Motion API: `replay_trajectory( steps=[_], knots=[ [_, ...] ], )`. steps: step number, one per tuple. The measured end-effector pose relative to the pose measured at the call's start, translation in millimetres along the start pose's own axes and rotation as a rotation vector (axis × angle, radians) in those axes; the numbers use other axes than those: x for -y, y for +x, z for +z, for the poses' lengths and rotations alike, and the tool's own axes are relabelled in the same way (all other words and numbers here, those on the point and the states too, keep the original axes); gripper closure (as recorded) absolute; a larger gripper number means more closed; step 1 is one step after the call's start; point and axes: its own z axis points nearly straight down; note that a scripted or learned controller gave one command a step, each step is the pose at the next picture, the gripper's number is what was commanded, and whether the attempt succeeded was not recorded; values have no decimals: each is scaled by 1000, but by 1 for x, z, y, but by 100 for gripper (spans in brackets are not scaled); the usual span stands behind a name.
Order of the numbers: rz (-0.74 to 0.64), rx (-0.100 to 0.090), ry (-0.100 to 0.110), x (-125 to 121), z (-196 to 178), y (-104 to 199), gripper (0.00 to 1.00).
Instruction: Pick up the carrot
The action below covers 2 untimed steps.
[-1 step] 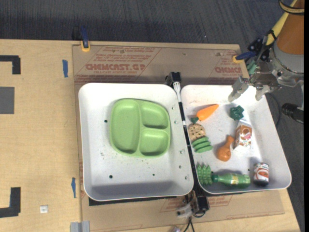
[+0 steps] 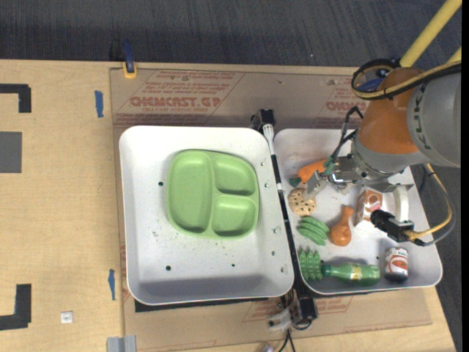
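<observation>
The carrot (image 2: pixel 312 170) is orange with a green top and lies tilted in the upper left of the right bin (image 2: pixel 434 268), its green end toward the divider. My gripper (image 2: pixel 327 179) hangs low over the bin right at the carrot's thick right end and seems to touch it. The grey wrist and its orange band (image 2: pixel 387 129) hide what lies behind the gripper. I cannot make out a carrot held off the floor.
A cookie (image 2: pixel 299 200), a green ridged vegetable (image 2: pixel 315 229), an orange gourd (image 2: pixel 341 228), a green bottle (image 2: pixel 353 272), a small can (image 2: pixel 396 262) and a red-and-white packet (image 2: pixel 370 201) crowd the right bin. In the left bin (image 2: pixel 146 270) lies a green divided plate (image 2: pixel 212 193).
</observation>
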Motion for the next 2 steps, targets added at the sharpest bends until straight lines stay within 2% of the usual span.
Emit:
replay_trajectory(
  steps=[1, 2],
  knots=[
    [399, -6, -5, -43, 5, -29, 0],
    [684, 0, 94, -69, 5, -23, 0]
  ],
)
